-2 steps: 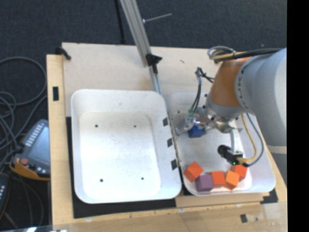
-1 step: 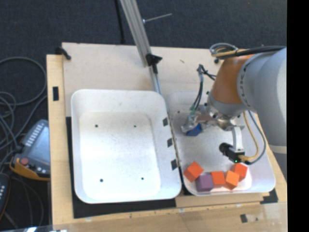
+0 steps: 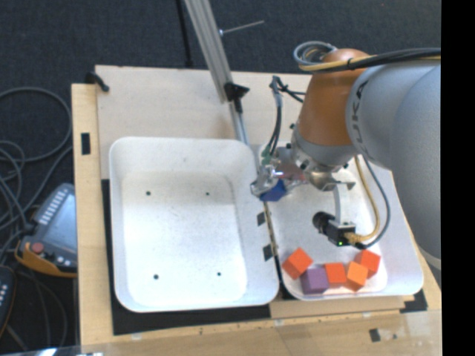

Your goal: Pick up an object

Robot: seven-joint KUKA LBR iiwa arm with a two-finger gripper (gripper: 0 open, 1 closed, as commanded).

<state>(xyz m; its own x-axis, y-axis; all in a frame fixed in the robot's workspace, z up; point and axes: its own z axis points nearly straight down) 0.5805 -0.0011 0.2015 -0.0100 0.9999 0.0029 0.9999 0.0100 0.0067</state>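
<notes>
One blue block (image 3: 274, 191) sat clamped between the fingers of the gripper (image 3: 269, 184), lifted above the right bin's (image 3: 401, 269) left rim. Four orange blocks (image 3: 298, 262) and a purple block (image 3: 315, 279) lay along its near edge. By that showing, only carrying away remained.
</notes>
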